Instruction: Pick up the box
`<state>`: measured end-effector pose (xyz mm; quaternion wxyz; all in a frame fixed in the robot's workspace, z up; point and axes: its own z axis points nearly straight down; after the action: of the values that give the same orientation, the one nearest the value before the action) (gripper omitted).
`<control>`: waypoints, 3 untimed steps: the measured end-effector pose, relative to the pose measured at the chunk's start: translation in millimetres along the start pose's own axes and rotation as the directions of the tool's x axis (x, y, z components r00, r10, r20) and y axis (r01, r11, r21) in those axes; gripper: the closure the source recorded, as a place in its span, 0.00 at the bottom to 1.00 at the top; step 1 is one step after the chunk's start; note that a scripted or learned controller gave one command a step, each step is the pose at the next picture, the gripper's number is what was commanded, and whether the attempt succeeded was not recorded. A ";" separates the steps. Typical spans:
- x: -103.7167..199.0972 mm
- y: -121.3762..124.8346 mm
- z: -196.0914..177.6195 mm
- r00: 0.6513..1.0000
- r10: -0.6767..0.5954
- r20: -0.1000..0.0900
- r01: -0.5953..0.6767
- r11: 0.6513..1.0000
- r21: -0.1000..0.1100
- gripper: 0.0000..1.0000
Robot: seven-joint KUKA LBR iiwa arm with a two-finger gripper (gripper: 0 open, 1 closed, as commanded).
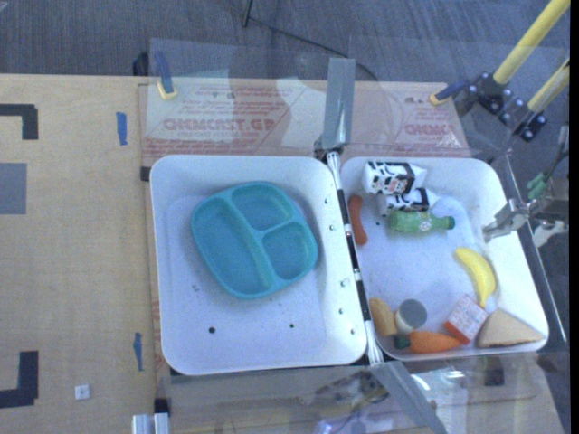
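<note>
A small red and white box (466, 317) lies in the right bin (443, 259) near its front right corner, between a carrot (432, 341) and a tan sandwich wedge (509, 331). A cow-patterned carton (394, 182) lies at the bin's back. The gripper (508, 218) hangs over the bin's right rim, level with the green bottle (420, 222). It is well behind the red box and apart from it. Its metal tip is small and partly see-through against the rim.
The right bin also holds a red sausage (358, 219), a banana (479, 273), a grey can (411, 314) and a yellow-brown piece (382, 316). A teal divided plate (254, 239) lies in the left bin (176, 315). Yellow poles (534, 34) with clamps stand at the back right.
</note>
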<state>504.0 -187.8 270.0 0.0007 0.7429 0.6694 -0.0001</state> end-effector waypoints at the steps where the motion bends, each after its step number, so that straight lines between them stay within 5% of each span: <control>1: 14.2 -26.7 141.6 0.996 0.087 -0.001 -0.087 0.996 0.002 0.00; 2: 45.3 -25.8 180.0 0.998 0.060 0.001 -0.060 0.998 -0.013 0.00; 3: 56.8 -29.4 61.3 1.000 -0.025 -0.001 0.025 1.000 0.001 0.00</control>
<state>480.7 -128.4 208.6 0.0002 0.7343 0.6788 -0.0001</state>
